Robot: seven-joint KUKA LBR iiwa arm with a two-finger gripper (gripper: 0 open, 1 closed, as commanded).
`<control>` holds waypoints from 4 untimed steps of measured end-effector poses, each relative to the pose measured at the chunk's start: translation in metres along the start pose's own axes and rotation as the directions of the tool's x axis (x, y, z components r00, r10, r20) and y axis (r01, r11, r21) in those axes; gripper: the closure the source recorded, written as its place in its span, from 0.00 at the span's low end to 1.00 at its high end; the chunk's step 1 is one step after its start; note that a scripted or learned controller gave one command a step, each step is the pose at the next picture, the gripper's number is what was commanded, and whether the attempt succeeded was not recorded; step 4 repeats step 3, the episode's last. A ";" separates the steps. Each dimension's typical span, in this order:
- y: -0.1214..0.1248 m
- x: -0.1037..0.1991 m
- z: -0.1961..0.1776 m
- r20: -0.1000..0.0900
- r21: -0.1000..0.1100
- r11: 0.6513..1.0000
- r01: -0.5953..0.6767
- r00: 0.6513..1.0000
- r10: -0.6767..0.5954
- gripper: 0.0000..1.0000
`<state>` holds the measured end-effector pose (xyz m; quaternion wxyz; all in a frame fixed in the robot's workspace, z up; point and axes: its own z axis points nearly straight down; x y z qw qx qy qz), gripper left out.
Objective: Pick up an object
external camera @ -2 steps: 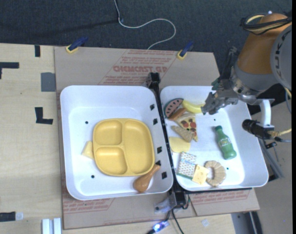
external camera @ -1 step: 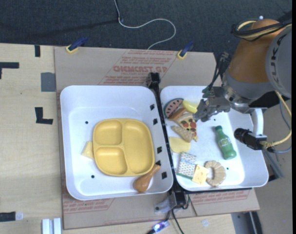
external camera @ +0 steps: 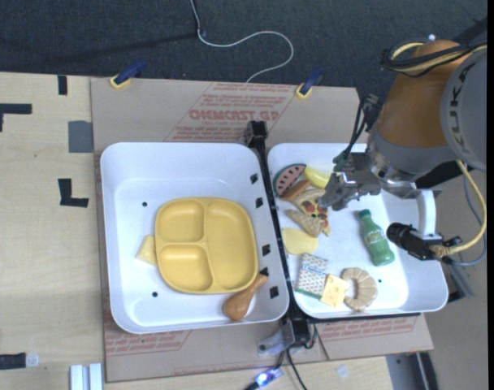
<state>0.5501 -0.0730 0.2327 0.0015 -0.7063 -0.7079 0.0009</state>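
My gripper (external camera: pixel 338 193) hangs low over the right bin (external camera: pixel 418 295), just above a pizza slice (external camera: pixel 309 214) and beside a yellow banana piece (external camera: pixel 316 175). A watermelon slice (external camera: pixel 289 177) lies at the bin's upper left. A green bottle (external camera: pixel 375 236) lies to the gripper's lower right. Further down are a yellow cheese wedge (external camera: pixel 297 240), a checkered cracker (external camera: pixel 312 274), a small cheese cube (external camera: pixel 334 291) and a round pastry (external camera: pixel 361 287). The grey wrist hides the spot under the gripper.
The left bin (external camera: pixel 125 185) holds a yellow divided plate (external camera: pixel 206 244), a yellow chip (external camera: pixel 146 250) at its left and a brown drumstick (external camera: pixel 245 299) at its lower right. A black divider (external camera: pixel 267 210) separates the bins. A cable loops over the cardboard behind.
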 end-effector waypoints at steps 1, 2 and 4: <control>0.005 -0.002 0.020 0.002 0.001 1.000 -0.001 1.000 0.001 1.00; 0.003 0.011 0.005 0.000 -0.002 1.000 0.000 1.000 0.000 1.00; 0.011 -0.006 0.015 0.002 -0.001 1.000 -0.002 1.000 0.002 1.00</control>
